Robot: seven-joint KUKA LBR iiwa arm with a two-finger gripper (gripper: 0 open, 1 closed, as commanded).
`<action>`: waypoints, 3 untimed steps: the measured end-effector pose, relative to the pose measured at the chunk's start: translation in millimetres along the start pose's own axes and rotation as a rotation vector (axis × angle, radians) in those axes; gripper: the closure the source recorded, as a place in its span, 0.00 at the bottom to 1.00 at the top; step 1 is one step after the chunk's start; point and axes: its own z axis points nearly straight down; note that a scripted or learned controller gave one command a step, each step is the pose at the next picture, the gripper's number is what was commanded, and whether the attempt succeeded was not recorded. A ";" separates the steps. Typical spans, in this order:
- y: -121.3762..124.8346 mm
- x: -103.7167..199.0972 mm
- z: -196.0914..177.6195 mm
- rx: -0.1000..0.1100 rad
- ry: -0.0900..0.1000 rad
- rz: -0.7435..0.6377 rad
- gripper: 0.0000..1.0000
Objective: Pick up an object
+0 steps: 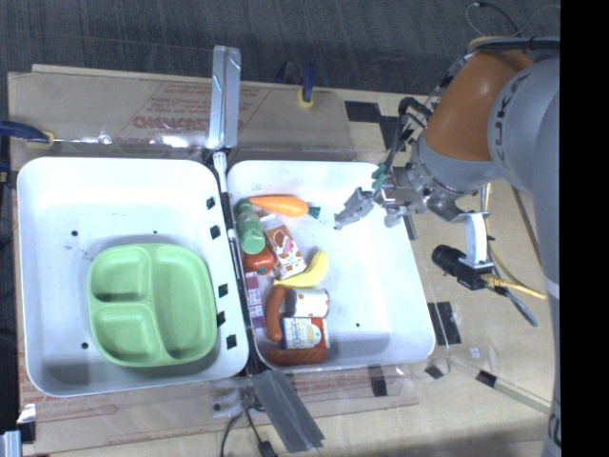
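Orange carrot (279, 205) nearest claw (354, 211) | looks light, stiff, slick-skinned | best pinched mid-length, across its width | claw over right bin (381, 331), open-or-shut unclear

A carrot (279, 204) lies crosswise at the top of a pile along the left wall of the right bin (381, 255). Just below it stand a green bottle (251, 231) and a red-and-white carton (283, 249), then a banana (309, 270). Lowest lie a can (306, 303) and a red packet (301, 335).
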 end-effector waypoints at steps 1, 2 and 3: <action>0.0 0.0 -0.1 0.000 0.000 0.000 0.00; -0.2 1.8 117.2 0.000 0.000 -0.200 0.00; 0.1 1.5 106.9 -0.001 -0.001 -0.204 1.00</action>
